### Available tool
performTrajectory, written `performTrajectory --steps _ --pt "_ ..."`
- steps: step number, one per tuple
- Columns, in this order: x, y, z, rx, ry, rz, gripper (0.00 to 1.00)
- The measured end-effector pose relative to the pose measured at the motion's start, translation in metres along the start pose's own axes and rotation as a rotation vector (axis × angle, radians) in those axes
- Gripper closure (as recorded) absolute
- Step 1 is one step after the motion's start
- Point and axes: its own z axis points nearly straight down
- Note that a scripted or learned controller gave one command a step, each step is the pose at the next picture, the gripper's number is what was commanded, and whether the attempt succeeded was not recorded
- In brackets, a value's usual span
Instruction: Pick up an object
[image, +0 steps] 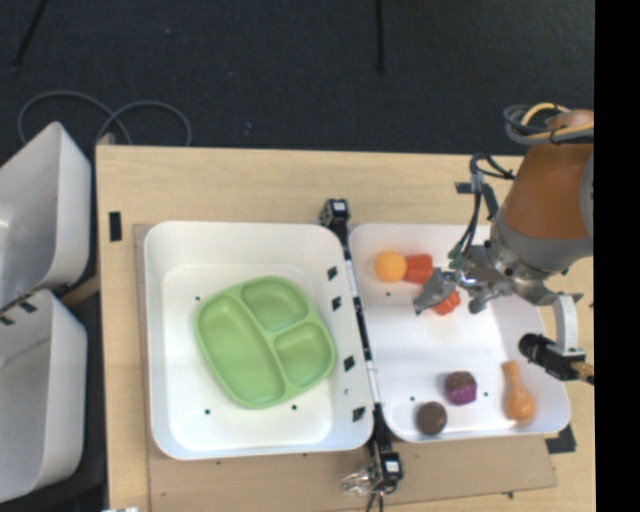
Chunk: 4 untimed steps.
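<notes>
The red piece (447, 302) lies in the upper middle of the right bin (400, 400), just under the gripper (436, 296), with a second red block (419, 268) and an orange ball (391, 266) close beside it toward the divider. From this slant I cannot tell how the gripper is set or whether it has hold of anything. The likely failure is a glancing contact that nudges the piece toward its neighbours, or pinches two things together, because they crowd so near.
</notes>
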Motion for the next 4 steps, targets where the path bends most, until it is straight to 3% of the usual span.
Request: performTrajectory --steps 1,4 --pt "0.0 0.003 -0.007 -0.013 -0.002 -0.002 0.0" --pt "0.003 -0.01 0.13 -0.01 -0.002 0.001 0.0"
